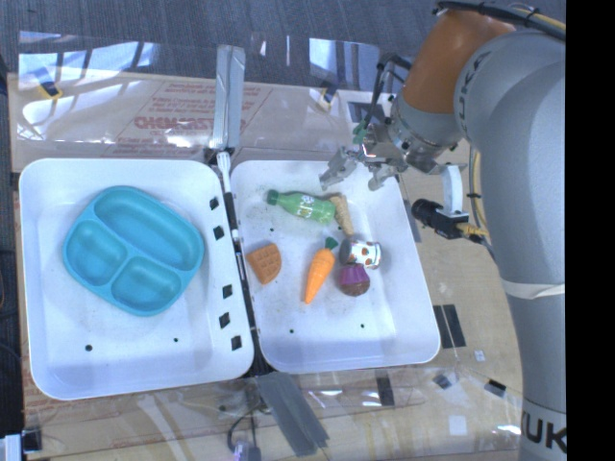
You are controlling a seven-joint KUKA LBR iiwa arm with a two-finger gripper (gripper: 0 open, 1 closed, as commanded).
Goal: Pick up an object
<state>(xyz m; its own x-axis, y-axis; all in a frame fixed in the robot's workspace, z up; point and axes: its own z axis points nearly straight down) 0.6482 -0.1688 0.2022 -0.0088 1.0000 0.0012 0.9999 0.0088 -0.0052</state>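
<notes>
My gripper (357, 171) hangs over the far edge of the right bin (404, 325), its two fingers spread apart with nothing between them. Just below it a green bottle (303, 206) lies on its side, with a brown stick-shaped item (342, 213) at its cap end. Nearer the bin's middle lie an orange carrot (318, 271), a tan waffle-like piece (264, 262), a purple round toy (353, 279) and a small white-and-red object (363, 252).
The left bin (38, 334) holds a blue divided plate (134, 249). A metal divider post (229, 94) rises between the bins at the back. The grey arm with its orange band (461, 56) fills the right side.
</notes>
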